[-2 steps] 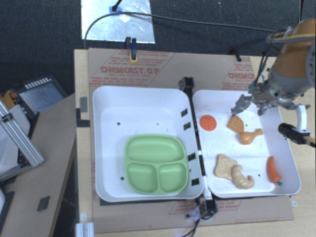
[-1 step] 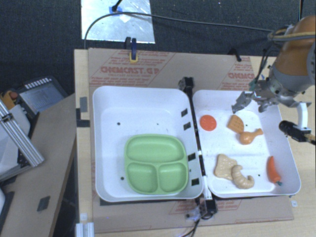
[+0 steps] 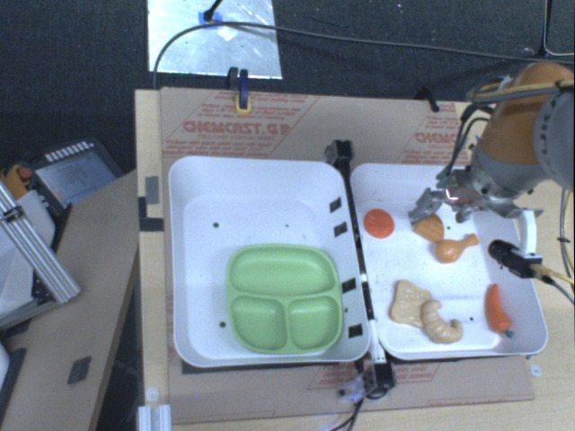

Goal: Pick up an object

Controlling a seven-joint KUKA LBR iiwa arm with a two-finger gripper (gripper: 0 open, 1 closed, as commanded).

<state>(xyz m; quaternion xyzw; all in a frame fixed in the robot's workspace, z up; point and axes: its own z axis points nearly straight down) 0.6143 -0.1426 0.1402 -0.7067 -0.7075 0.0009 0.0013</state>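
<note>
Reaching in from the right of the frame, the arm (image 3: 526, 128) is hovering low over the upper part of the right bin (image 3: 395, 182). Its gripper (image 3: 437, 203) is sitting just above an orange chunk (image 3: 429, 228); whether it is grasping anything cannot be told. A drumstick (image 3: 454, 247) is lying just below, a red tomato (image 3: 378, 224) to the left, a beige croissant (image 3: 426, 312) near the lower edge, and a carrot (image 3: 497, 309) at lower right. A green divided plate (image 3: 283, 297) is resting in the left bin (image 3: 198, 241).
</note>
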